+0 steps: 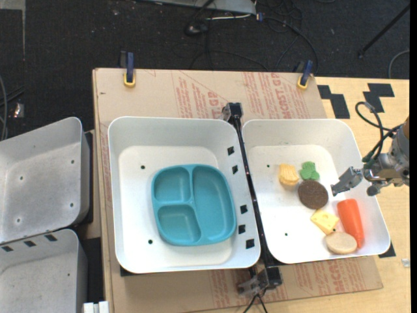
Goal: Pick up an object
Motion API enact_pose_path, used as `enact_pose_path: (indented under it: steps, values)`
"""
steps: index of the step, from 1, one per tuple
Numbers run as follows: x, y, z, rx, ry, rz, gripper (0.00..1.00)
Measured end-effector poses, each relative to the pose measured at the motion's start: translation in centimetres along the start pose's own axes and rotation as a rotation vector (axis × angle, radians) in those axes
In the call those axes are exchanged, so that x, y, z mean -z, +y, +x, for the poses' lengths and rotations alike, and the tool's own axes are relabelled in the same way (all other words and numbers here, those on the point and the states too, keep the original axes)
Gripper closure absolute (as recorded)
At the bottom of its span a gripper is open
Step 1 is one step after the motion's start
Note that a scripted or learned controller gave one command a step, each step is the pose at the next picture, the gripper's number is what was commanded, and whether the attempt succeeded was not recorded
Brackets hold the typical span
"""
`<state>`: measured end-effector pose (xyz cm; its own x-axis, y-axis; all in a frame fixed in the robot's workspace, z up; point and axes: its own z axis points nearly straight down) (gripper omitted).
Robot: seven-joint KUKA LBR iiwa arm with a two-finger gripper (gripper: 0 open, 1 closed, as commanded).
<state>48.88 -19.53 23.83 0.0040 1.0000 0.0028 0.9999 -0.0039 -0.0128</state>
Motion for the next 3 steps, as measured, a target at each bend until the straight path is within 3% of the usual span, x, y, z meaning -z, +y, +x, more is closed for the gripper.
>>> enact_pose_path:
  steps: [1, 3]
  values:
    - [0.7, 0.3, 0.1, 0.004, -0.003, -0.012, 0.00]
    - [-11.1, -0.1, 0.3, 0.003, 0.000, -0.007, 0.00]
